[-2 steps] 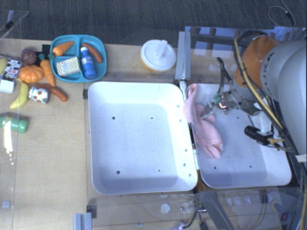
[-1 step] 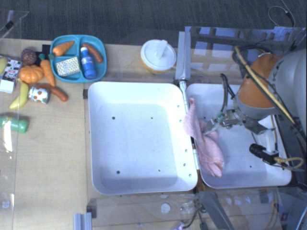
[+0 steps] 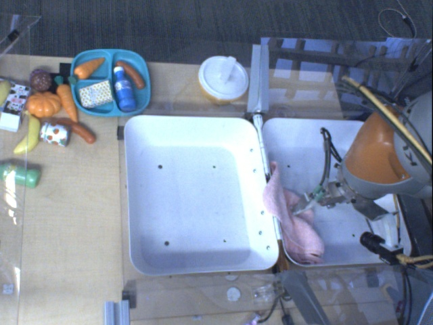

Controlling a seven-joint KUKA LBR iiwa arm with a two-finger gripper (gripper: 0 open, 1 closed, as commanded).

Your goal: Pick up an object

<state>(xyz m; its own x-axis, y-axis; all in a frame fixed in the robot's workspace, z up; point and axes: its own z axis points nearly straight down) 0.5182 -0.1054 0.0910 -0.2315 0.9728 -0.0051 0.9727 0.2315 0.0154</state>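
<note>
A pink cloth (image 3: 292,223) lies crumpled along the left wall of the right bin (image 3: 352,249), partly draped toward the divider between the bins. My gripper (image 3: 310,202) hangs low at the cloth's upper right part, reaching in from the right under the orange band of the arm (image 3: 376,154). Its tips sit at or in the fabric's folds. The wrist body hides part of the bin floor behind it.
The left bin (image 3: 193,191) lies beside the right one. On the bench at the far left sit a blue divided plate (image 3: 111,82) with toy food, loose toy vegetables (image 3: 51,110) and a green item (image 3: 24,175). A white lidded bowl (image 3: 223,78) stands behind the bins.
</note>
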